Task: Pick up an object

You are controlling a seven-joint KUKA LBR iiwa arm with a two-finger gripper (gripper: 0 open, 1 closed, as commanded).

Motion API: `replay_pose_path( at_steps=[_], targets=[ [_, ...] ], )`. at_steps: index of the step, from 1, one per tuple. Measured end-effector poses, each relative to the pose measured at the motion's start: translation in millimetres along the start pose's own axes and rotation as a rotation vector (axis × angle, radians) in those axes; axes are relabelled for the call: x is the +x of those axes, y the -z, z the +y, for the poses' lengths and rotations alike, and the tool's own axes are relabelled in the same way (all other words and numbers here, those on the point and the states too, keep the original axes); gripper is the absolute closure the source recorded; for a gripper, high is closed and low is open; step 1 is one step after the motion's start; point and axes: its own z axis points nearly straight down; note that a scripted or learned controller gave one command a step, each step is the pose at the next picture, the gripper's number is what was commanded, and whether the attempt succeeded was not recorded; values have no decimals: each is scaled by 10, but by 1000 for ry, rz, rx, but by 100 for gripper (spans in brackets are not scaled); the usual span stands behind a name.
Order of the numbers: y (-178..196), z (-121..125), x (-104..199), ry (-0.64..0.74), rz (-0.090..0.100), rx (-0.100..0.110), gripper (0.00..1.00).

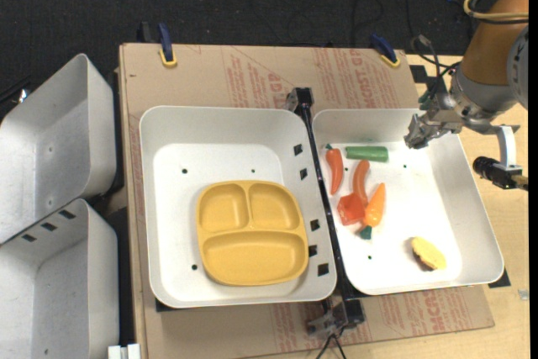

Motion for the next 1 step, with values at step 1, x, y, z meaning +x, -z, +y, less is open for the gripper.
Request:
replay_pose_path(
  at_steps=[1],
  targets=[
    [570,20,-102,-3,-2,-3,100]
  ],
)
